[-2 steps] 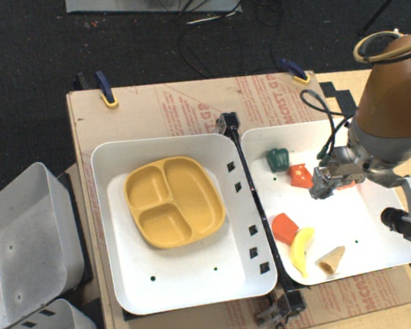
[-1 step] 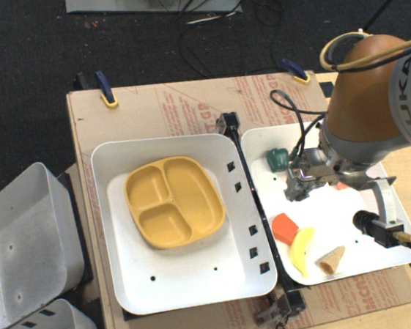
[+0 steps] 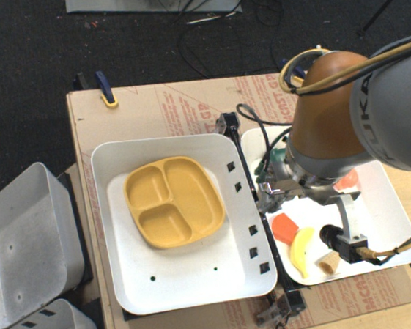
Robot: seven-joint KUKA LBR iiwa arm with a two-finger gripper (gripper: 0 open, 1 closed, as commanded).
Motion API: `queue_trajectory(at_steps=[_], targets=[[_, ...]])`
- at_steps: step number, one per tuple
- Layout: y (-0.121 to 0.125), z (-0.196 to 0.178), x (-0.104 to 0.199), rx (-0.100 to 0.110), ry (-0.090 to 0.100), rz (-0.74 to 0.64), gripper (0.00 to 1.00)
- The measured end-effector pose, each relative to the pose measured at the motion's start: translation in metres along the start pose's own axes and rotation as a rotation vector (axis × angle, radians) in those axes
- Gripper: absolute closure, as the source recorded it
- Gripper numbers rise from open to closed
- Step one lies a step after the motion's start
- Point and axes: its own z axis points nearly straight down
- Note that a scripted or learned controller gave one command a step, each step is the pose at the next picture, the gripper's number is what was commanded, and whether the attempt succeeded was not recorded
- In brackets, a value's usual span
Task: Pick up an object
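Off the left edge of the worktop point(image 3: 155, 110), pale grey tubs point(image 3: 18, 233). On its far corner, a blue and yellow clamp point(image 3: 107, 91). Inside the left bin point(image 3: 130, 279), a yellow divided plate point(image 3: 173, 201), lying flat. Over the right bin point(image 3: 396, 208), the grey and orange arm point(image 3: 333, 120), reaching down; claw point(image 3: 300, 190) hidden beneath the wrist, spread or pressed together impossible to tell. Near that bin's front left corner, a red-orange piece point(image 3: 284, 226), just beside it a yellow banana-shaped piece point(image 3: 302, 251), then a tan stub point(image 3: 328, 262). Further right, a red piece point(image 3: 348, 179), half covered by the arm.
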Motion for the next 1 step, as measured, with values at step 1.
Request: queue_trajectory(at_steps=[1], targets=[[-0.0045, 0.0122, 0.0544, 0.001, 0.0, 0.0, 1.0]])
